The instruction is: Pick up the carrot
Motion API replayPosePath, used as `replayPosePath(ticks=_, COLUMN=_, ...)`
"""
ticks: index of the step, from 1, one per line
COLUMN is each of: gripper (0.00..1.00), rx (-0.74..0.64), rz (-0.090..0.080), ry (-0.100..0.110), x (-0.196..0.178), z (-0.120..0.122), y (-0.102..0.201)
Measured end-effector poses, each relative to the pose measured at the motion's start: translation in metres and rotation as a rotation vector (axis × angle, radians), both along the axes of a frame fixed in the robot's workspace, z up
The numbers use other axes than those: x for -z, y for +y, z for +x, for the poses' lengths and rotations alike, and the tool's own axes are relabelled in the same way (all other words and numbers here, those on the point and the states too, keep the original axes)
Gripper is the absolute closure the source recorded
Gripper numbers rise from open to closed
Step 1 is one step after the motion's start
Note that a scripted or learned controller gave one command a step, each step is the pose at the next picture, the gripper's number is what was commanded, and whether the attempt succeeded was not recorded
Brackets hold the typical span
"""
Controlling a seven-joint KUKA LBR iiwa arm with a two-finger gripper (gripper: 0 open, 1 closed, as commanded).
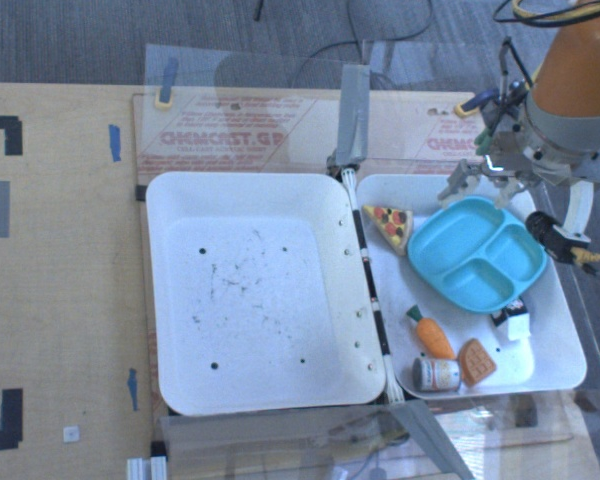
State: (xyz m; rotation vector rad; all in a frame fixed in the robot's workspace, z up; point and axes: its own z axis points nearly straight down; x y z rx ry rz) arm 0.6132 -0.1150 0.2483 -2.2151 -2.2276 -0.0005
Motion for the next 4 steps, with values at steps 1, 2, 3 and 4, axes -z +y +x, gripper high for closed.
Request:
replayPosePath(ticks=1, gripper=0.0, rx=-0.184, rz=0.0, ry=0.0, x=0.065, z=-0.063, y=-0.001)
replayPosePath(ticks=2, gripper=0.0, rx=-0.352, rz=0.0, ry=0.0, x=0.126, z=-0.105, y=0.013)
replayPosePath(ticks=3, gripper=0.0, rx=-0.694, rz=-0.005, ry=-0.012, x=0.159, z=-0.112, y=0.006)
replayPosePath(ticks=4, gripper=1.0, rx=-0.686, rz=-0.016, ry=-0.025, x=0.144, z=-0.108, y=0.002)
